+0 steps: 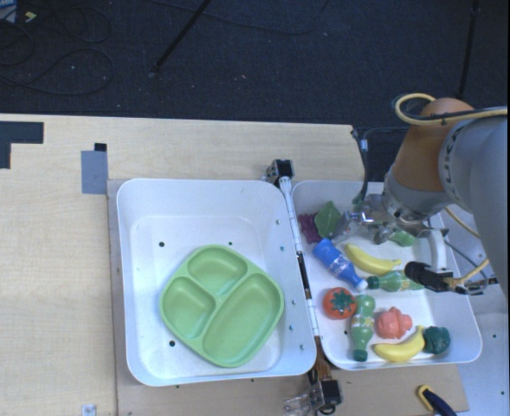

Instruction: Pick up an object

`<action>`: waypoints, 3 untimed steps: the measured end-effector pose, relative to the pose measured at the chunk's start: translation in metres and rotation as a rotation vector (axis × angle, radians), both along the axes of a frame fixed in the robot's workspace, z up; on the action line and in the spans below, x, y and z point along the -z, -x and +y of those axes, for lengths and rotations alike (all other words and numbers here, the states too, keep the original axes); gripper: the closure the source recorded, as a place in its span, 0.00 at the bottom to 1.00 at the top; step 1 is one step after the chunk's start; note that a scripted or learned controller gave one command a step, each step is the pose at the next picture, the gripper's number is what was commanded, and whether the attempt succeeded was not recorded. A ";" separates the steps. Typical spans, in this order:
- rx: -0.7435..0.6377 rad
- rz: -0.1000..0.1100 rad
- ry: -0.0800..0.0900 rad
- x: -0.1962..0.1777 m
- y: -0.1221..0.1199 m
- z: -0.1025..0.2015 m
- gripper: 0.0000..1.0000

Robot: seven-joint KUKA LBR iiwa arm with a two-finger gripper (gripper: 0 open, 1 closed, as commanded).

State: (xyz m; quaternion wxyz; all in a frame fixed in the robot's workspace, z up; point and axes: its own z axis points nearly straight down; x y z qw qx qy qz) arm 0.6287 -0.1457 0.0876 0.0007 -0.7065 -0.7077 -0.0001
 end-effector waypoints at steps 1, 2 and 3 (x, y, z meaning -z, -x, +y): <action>0.000 0.000 0.000 0.000 -0.016 0.045 0.00; -0.002 0.002 -0.001 -0.009 -0.016 0.044 1.00; -0.001 0.002 0.001 -0.134 0.014 0.092 1.00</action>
